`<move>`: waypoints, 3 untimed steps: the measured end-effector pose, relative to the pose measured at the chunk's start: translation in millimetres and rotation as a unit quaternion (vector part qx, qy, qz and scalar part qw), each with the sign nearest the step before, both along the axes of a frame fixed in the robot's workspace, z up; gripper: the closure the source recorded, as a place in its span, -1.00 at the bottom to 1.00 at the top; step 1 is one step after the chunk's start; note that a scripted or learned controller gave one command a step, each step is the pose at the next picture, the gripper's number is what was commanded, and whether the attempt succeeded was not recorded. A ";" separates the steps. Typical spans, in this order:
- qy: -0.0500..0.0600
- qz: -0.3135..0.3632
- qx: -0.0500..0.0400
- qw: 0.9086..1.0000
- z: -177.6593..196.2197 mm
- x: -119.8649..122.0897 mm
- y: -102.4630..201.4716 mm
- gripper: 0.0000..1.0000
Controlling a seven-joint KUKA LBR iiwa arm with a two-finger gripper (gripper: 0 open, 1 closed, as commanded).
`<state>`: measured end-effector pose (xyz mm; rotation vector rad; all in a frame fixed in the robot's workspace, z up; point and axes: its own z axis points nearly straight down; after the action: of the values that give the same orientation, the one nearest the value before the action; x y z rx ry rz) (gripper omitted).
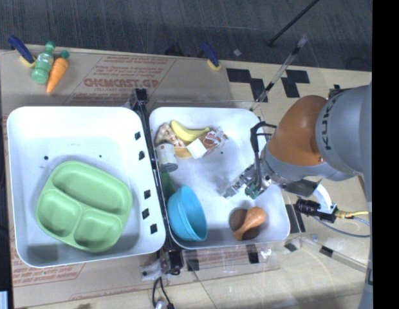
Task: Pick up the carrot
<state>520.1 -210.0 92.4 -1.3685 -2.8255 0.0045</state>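
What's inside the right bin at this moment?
In the right bin: a banana, snack packets, a can, a blue bowl, a brown-orange object and the gripper. The bowl's underside is hidden.

One fixed camera above the bench (206,282), looking down at a slant, both white bins (19,172) in frame, arm (328,140) entering from right

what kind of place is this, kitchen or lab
Most likely a robotics lab bench, not a kitchen: a grey arm reaches over two white bins holding toy food such as a banana, and the bench is lined with printed cardboard.
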 end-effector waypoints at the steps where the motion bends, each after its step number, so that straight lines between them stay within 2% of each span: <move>1: 0.000 0.000 0.000 1.000 -0.1 0.0 0.1 -1.00; 2: 0.000 0.100 0.002 0.995 -0.4 -42.6 9.7 -1.00; 3: 0.000 0.103 0.002 0.995 10.1 -40.8 10.6 1.00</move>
<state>479.3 -199.4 102.5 -1.0685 -2.9502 0.0003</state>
